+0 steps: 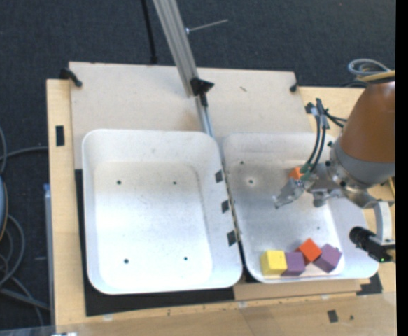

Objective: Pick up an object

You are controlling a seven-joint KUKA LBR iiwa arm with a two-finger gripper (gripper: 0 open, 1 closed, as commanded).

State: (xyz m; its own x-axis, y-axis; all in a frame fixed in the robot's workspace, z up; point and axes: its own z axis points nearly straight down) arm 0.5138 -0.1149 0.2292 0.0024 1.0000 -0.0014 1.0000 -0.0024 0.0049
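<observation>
Gripper fingers hang over the middle of the right bin, reaching in from the right below the grey-and-orange arm. Nothing lies between the fingers as far as the slanted view shows, but how far apart they stand I cannot tell; the tips blur into grey metal against the white floor.

Going by size: the wooden bench carries both bins side by side, the left bin next to the right one, with a slanted aluminium rail rising behind the seam between them. At the near edge of the right bin sits a tight cluster of blocks: a yellow block, a purple block touching it, an orange block just behind, and a second purple block at the right end.

The step in hand looks like the approach, with the pick not yet made. The blocks lie well apart from the fingertips, toward the near wall, so the next move probably calls for travel toward that cluster, then a descent onto one block.

No brand, label or readable writing is legible anywhere.
</observation>
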